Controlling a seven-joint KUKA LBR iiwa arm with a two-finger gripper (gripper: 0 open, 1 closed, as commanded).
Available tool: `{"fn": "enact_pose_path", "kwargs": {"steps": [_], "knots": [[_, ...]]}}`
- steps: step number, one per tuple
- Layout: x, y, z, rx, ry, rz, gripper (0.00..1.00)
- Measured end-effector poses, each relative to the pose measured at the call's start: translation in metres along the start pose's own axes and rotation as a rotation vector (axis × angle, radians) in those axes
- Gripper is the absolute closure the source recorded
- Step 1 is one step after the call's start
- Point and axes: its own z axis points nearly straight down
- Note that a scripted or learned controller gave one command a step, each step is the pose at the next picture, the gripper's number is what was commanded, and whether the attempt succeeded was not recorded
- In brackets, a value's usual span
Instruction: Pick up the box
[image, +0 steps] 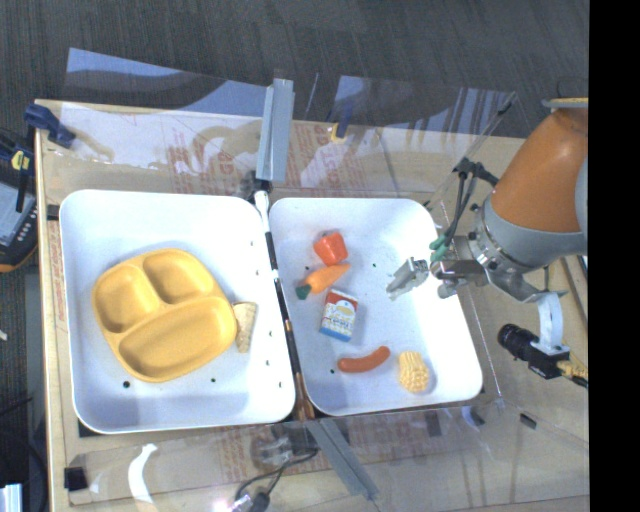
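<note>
Nearest in the right bin (455, 390) lie a corn cob (413, 371) and, to its left, a sausage (363, 360). Just beyond them sits the box (339, 316) — flat on the bin floor, left of centre, well apart from the jaws. Farther back, a carrot (324, 279) lies beside a red pepper (330, 246). At the bin's right side hangs the gripper (408, 276), its jaws narrowly parted and holding nothing. Across the counter, the left bin (80, 215) carries a yellow divided plate (164, 314) with a cracker (245, 325) at its right edge.

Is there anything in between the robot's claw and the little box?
No. In the camera view, only bare white bin floor lies between the gripper and the box.
</note>
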Motion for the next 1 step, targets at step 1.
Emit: {"fn": "enact_pose_path", "kwargs": {"steps": [1], "knots": [[0.0672, 0.0425, 0.1609, 0.001, 0.0, -0.002, 0.0]]}}
